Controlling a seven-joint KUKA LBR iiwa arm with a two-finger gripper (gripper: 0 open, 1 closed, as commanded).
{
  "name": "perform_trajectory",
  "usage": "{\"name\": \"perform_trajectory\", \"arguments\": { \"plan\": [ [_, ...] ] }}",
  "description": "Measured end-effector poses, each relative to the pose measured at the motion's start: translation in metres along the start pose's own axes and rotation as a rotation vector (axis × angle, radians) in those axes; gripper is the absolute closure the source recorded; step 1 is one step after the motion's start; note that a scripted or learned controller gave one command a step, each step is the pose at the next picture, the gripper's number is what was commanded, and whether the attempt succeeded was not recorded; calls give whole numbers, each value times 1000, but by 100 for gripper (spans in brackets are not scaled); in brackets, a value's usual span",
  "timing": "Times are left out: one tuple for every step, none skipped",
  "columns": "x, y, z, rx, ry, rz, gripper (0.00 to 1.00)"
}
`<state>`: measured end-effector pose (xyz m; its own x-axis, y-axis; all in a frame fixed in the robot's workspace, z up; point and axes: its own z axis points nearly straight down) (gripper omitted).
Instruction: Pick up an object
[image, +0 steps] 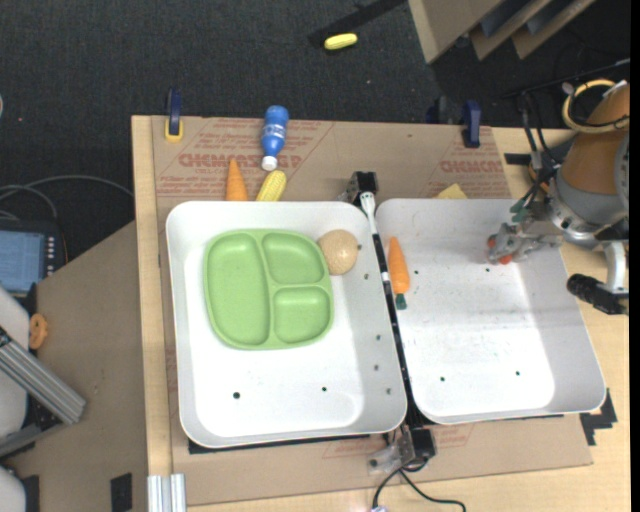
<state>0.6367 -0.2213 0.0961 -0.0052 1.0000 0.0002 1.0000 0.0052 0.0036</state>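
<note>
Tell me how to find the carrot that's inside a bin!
Look at the right white bin, the one the gripper hovers over. Along its left wall, beside the divider between the bins, lies a small orange carrot with a green tip. Another carrot lies outside on the cardboard.

A single fixed camera looks down from above at a slant, far enough back to take in the whole cardboard-covered surface (300, 150) and both white bins: the left bin (200, 330) and the right bin (490, 340). The dark floor (120, 60) fills the upper edge, and the arm (590, 170) enters from the frame's right side.
</note>
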Motion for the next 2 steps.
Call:
{"name": "perform_trajectory", "arguments": {
  "plan": [
    [53,-33,-48,6,2,1,100],
    [150,-62,-92,4,2,-3,100]
  ]
}}
